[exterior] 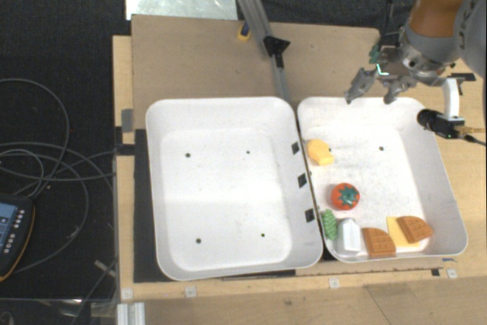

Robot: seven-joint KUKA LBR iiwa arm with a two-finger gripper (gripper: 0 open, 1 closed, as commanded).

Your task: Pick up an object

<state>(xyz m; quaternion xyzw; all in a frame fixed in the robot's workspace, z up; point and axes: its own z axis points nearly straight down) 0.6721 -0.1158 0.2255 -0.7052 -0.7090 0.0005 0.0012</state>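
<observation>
My gripper (pixel 374 91) hangs open over the far edge of the right bin (pixel 447 186), its two fingers spread with nothing between them. In that bin lie a yellow piece (pixel 320 152) near the left wall, a red tomato with a green top (pixel 344 195) below it, and along the near wall a green leafy item (pixel 329 224), a white and grey object (pixel 349 235), a brown waffle-like piece (pixel 377 241) and a yellow and brown toast piece (pixel 409 231). All of these sit well nearer to the camera than the gripper.
The left bin (pixel 152 164) sits beside the right one, joined by black clips (pixel 302 180). A grey pole (pixel 251 0) slants across the bench behind the bins. Cables (pixel 38 156) and a handheld pendant (pixel 11 228) lie on the floor at left.
</observation>
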